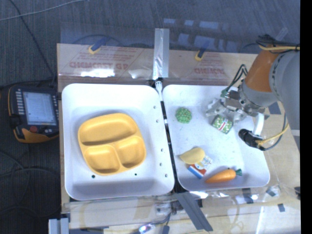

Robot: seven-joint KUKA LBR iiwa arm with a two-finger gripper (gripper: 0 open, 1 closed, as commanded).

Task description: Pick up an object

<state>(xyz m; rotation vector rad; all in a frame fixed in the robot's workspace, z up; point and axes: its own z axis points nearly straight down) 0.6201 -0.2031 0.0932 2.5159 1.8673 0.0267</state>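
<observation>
The bench stands on dark grey carpet crossed by cables, and a teach pendant (33, 112) with a lit screen lies far left of the gripper (225, 112). The gripper sits low in the right bin (253, 147), its fingers pinching a small green-and-white packet (222, 125). A green ball (183, 115) lies just left of it; a yellow piece (191, 155), a red-and-blue carton (199, 169) and a carrot (222, 175) lie nearer the camera. Farther left, the left bin (73, 101) holds a yellow divided tray (112, 143). Red lettering on the cardboard behind is unreadable.
</observation>
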